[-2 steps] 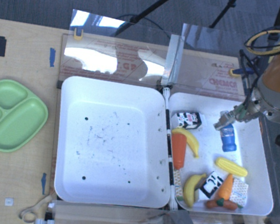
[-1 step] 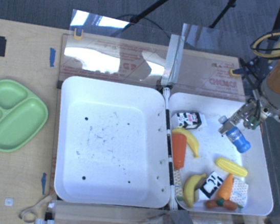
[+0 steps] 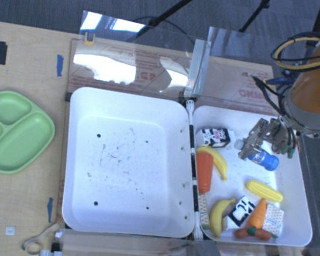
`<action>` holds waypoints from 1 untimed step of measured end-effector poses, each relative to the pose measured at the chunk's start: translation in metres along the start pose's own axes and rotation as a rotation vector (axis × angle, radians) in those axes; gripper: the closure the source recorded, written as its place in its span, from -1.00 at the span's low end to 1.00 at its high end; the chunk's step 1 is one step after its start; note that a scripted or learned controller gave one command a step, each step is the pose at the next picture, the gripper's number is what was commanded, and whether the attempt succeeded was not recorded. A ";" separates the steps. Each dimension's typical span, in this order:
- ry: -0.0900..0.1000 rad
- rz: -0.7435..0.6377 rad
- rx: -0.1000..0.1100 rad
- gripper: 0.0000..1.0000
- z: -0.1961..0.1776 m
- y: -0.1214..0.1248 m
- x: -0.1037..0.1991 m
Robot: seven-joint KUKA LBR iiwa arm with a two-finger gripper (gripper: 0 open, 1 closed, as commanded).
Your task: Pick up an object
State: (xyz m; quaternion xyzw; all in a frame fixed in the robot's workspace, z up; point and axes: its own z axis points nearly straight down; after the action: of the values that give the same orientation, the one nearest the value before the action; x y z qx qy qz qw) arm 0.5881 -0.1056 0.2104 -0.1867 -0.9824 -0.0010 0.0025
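My gripper (image 3: 252,147) hangs over the back of the right bin (image 3: 302,198), reaching in from the right under the orange wrist band. A small clear bottle with a blue end (image 3: 263,160) lies right beside and partly under it; whether they touch is unclear. Several toy items lie in the same bin: a black-and-white pack (image 3: 213,137), a yellow banana (image 3: 219,161), an orange-red stick (image 3: 203,172), a yellow corn cob (image 3: 264,190), a second yellow fruit (image 3: 218,215), a black-and-white box (image 3: 243,208) and an orange carrot (image 3: 259,213).
The left bin (image 3: 127,149) sits beside the right one, sharing a middle wall. A green divided plate (image 3: 9,131) rests on the bench at far left. Clear upright panels (image 3: 134,61) stand behind both bins. Cables (image 3: 295,49) loop above the wrist.
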 end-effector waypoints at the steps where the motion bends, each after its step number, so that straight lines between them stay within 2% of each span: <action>1: 0.000 0.001 0.000 -1.00 0.000 0.000 0.000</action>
State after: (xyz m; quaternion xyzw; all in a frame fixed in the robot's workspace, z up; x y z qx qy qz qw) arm 0.5881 -0.1060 0.2105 -0.1872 -0.9823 -0.0011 0.0023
